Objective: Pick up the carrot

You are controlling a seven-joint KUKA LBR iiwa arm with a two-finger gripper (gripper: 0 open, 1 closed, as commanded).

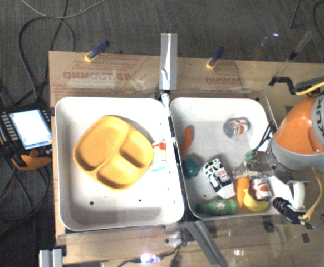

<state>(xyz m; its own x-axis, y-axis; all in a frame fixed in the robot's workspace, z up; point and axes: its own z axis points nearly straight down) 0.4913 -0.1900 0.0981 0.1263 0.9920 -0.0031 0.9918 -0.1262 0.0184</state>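
Gripper [250, 168]: right bin [206, 111], near right part; jaw state unclear
Carrot [242, 188]: upright-ish, touching gripper's near side, beside can [260, 188] and banana [255, 204]

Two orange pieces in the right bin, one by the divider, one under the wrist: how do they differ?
The piece by the divider is darker, reddish-orange, and lies by itself against the right bin's left wall. The carrot is brighter orange and crowded among the can, the yellow fruit and the carton. The gripper is right above it, near. Both are slim, elongated and lie roughly top-to-bottom.
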